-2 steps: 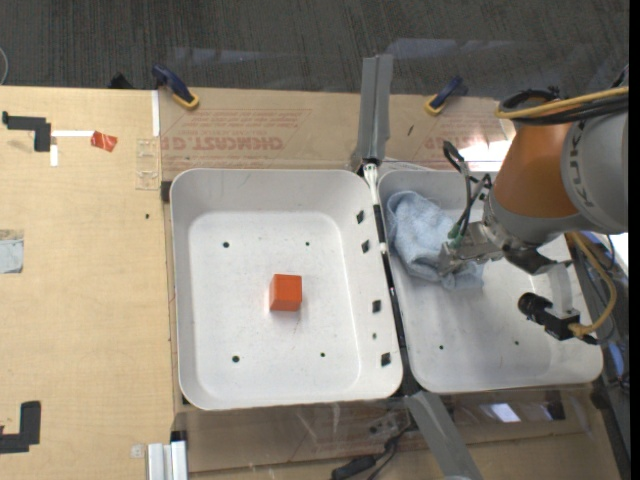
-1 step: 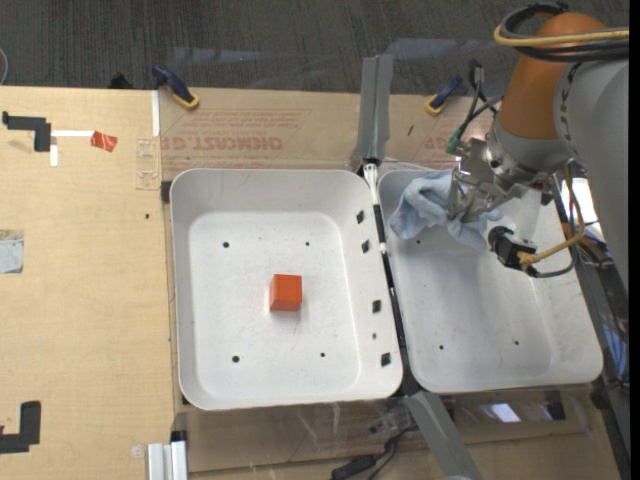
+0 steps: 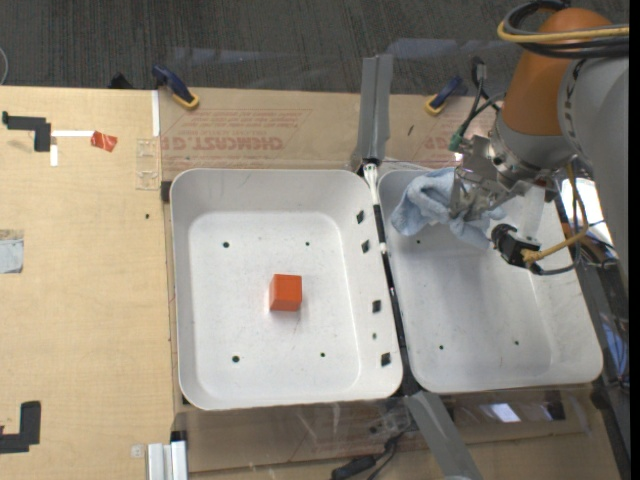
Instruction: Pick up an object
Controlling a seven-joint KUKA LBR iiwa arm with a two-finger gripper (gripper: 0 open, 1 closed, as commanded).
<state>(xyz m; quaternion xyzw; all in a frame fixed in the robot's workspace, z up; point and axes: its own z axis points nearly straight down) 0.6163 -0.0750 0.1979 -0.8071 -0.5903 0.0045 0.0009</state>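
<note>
Dark carpeted floor [image 3: 250,18] beyond the bench. Brown cardboard sheet [image 3: 270,133] under the bins, held by blue-and-yellow clamps [image 3: 175,86]. Pale wooden board [image 3: 75,288] far left.

You've got two blue clamps, left [image 3: 174,85] and right [image 3: 446,93], on the cardboard sheet [image 3: 270,128] behind the bins | red tag [image 3: 103,141] on plywood bench [image 3: 80,298] | black brackets [image 3: 28,128] at left edge
</note>
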